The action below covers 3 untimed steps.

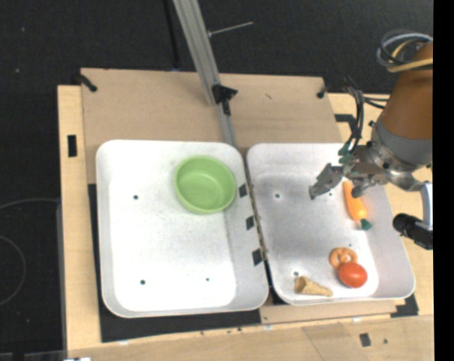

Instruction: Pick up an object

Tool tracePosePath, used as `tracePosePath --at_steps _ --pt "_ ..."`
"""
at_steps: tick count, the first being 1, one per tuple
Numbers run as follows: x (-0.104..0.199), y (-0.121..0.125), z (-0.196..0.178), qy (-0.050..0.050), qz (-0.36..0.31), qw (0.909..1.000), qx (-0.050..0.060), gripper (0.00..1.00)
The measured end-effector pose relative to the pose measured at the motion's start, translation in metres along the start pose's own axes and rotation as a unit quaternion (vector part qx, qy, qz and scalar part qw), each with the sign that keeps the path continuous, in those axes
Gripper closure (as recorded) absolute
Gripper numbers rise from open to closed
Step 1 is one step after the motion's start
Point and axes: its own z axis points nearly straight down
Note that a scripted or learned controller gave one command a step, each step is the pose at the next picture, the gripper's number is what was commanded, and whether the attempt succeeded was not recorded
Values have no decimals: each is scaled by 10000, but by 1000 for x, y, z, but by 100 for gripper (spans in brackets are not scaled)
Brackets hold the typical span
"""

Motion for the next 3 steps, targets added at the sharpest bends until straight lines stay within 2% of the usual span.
tracePosePath --at_steps 1,2,3 --pt "0 0 0 0 6 10000 -3 0" --pt "0 -1 42 -7 21 10000 28 0" --pt "2 -9 102 -3 20 10000 39 0"
